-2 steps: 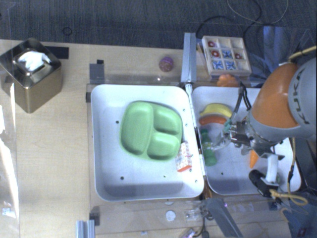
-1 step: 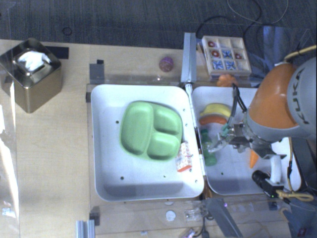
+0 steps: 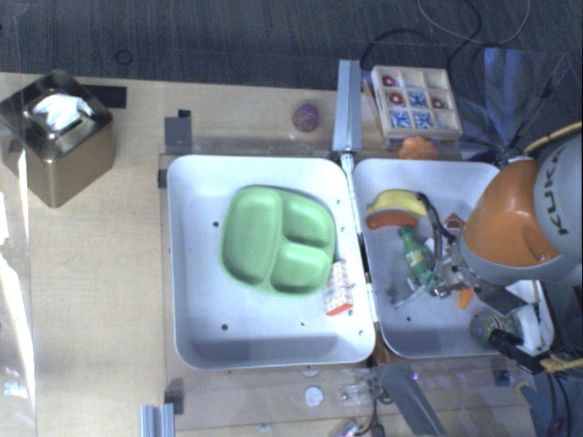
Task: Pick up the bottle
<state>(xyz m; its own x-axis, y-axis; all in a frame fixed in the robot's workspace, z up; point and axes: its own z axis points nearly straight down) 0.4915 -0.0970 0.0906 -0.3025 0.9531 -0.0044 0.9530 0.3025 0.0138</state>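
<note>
Nearest the camera, at the bench's front edge, lies a small white disc (image 3: pixel 313 395) on pale wood-grain bench top (image 3: pixel 91 289).

Right bin (image 3: pixel 401 340): shallow, white, smooth-walled, with rounded corners. My gripper (image 3: pixel 435 279) sits low over its middle, a dark metal cluster with cabling. Whether my jaws are apart or together, I cannot tell; they are hidden in the clutter beneath my wrist.

The bottle (image 3: pixel 414 251) is green, glossy and translucent, slim, lying on its side on the right bin's floor just left of my gripper, its neck toward the far wall. I cannot tell if my gripper touches it.

My arm (image 3: pixel 510 217) enters from the right, a rounded orange band swelling above the wrist, covering the bin's right part. Bare floor shows along the near-left corner.

Beyond the bottle: a curved yellow banana (image 3: pixel 401 201) with a red-orange piece (image 3: pixel 390 218) against it, near the far-left corner.

Left bin (image 3: pixel 196 335): a matte green tray (image 3: pixel 278 238), soft-edged, three compartments, roughly central. A small white-and-red packet (image 3: pixel 339 289) lies against the right wall. Open floor rings the tray, widest at the near side.

Farther back: a metal divider post (image 3: pixel 345 107), a purple round object (image 3: pixel 306 116), a tic-tac-toe board (image 3: pixel 417 101), and at far left a brassy square box (image 3: pixel 59 148) holding white tissue.
</note>
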